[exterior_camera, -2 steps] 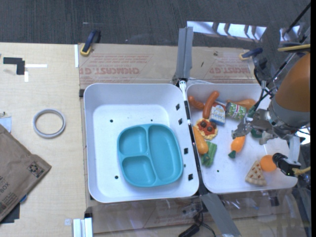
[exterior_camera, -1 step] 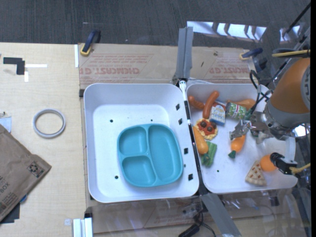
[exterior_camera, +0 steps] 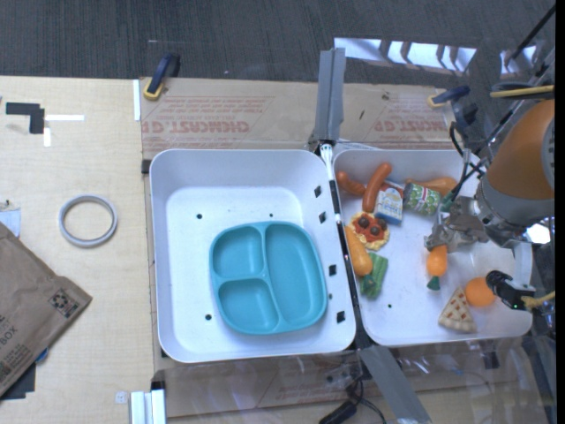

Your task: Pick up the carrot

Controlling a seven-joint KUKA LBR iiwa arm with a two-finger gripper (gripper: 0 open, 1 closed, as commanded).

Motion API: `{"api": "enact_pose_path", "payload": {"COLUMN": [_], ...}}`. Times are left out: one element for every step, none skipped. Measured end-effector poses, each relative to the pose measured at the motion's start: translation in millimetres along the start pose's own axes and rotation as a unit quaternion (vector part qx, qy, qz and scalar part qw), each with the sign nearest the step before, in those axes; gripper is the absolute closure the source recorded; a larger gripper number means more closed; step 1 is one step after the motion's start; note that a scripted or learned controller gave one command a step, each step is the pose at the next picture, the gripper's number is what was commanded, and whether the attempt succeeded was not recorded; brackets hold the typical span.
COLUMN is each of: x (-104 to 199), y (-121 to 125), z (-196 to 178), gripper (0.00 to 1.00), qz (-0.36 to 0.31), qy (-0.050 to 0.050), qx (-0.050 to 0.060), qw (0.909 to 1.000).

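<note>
Carrot lies in the right bin, orange body with a green tip, its long axis running nearly up and down in the view, green end toward the near rim. It sits directly under the hand, whose dark fingers hang just above or against the orange top end; whether they are apart or together I cannot tell, and nothing shows the carrot between them.

So the move turns on a short straight drop, not a sideways reach: the arm's orange band and wrist stand to the right of the carrot, and the hand would have to close across the carrot's short width.

Bin floor around it is smooth and white. Room is fair on the left, where a patch of bare floor separates it from the green vegetable. Nearer the rim lie a pizza slice and an orange ball, close but apart. A small can lies beyond. Left bin carries a teal divided plate, well apart on the counter.
</note>
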State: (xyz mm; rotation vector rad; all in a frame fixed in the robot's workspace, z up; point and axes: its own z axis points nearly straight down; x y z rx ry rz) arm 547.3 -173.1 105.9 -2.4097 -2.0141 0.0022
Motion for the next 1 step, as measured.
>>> {"api": "enact_pose_path", "payload": {"x": [98.1], "y": [12.5], "z": [-126.1], "gripper": [1.00], "qz": [0.037], "qy": [0.000], "qx": [0.000], "qw": [0.9993]}}
